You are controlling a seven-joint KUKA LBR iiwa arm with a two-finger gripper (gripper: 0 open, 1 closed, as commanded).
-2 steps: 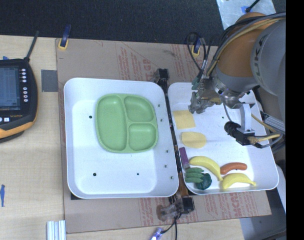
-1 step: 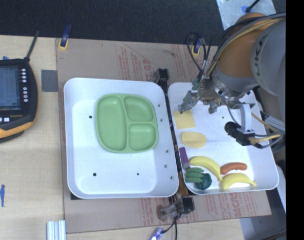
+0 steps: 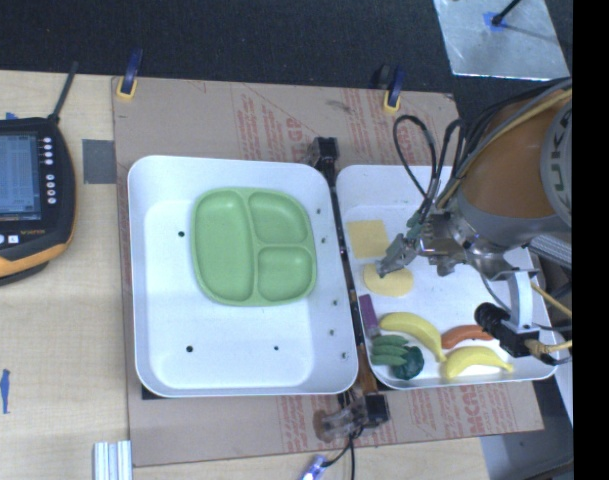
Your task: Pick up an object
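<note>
Toy food pieces lie in the right-hand white bin, while the left-hand white bin holds a green divided plate, lying flat near its middle. Farthest left on the table sits a handheld control tablet with an orange underside. Moving right into the right bin, a yellow square slice lies near its left wall, with a pale yellow round slice just below it. Lower down are a banana, a dark green vegetable touching the bin's front edge, a second banana and an orange-red piece between the two bananas. The gripper hangs at the upper edge of the round slice, tips down; whether it is open, closed or gripping anything cannot be made out. The grey and orange arm fills the bin's right side.
</note>
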